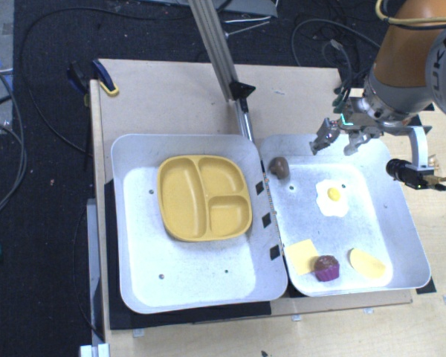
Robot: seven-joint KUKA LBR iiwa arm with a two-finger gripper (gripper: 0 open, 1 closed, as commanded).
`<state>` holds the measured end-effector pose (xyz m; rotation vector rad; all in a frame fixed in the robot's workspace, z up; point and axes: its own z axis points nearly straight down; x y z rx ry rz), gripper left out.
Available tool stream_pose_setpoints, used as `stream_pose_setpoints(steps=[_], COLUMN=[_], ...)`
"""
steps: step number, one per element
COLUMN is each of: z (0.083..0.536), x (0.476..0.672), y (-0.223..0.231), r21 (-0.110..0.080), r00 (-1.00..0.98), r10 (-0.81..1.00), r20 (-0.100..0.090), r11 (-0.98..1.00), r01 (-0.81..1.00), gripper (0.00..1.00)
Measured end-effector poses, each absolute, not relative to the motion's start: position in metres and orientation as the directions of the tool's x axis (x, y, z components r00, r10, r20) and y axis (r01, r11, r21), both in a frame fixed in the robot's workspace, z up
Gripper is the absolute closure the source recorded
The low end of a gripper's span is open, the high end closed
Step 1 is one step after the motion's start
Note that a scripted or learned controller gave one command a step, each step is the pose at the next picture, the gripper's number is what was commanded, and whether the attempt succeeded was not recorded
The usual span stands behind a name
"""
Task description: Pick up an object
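My gripper hangs open over the far edge of the right bin, with nothing between its fingers. In that bin lie a brown round piece at the far left corner, a fried egg in the middle, a yellow cheese slice, a purple piece and a yellow wedge along the near side. The fried egg sits just below the gripper in the view, apart from it.
The left bin holds a yellow divided plate. A slanted metal pole rises from between the bins at the far side. The orange-banded arm fills the upper right. Cables lie on the dark floor around the bench.
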<state>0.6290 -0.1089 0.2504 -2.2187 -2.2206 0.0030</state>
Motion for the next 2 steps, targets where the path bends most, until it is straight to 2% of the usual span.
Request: stream_pose_setpoints(steps=[1, 2], z=[0.252, 0.208], x=[0.63, 0.633], y=[-0.109, -0.109], r21=[0.0, -0.003], r00=[-0.001, 0.0], r10=[1.0, 1.0], r20=[0.0, -0.001], r11=[0.001, 0.0], r01=[1.0, 1.0], gripper=[0.0, 0.0])
